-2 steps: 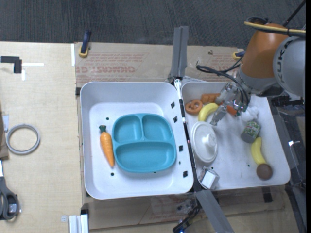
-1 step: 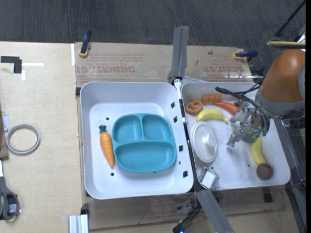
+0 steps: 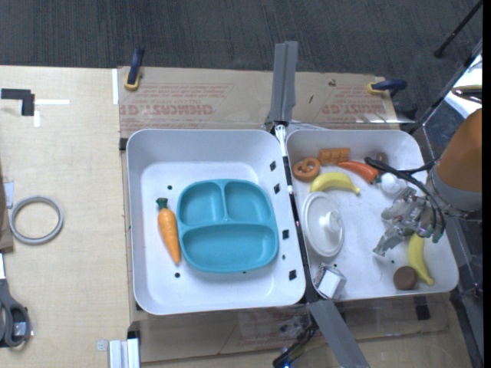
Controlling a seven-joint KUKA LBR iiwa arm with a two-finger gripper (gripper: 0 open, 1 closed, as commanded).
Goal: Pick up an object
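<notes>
My gripper (image 3: 386, 231) hangs low over the right bin (image 3: 360, 138), at its right side, with the grey arm and orange band behind it. It is open, and between its fingers I see only bare bin floor. A yellow banana (image 3: 419, 257) lies just to the right of the lower finger, next to a brown ball (image 3: 405, 277). Another banana (image 3: 335, 182), an orange carrot-like piece (image 3: 359, 169), a pretzel-shaped toy (image 3: 306, 168) and a small orange waffle (image 3: 334, 156) lie at the bin's far end.
A white round lid (image 3: 324, 224) and a small metal cup (image 3: 330, 281) sit in the right bin's left half. The left bin (image 3: 146, 244) holds a teal divided plate (image 3: 227, 225) and a carrot (image 3: 169, 231). Tape roll (image 3: 34, 219) lies on the bench at left.
</notes>
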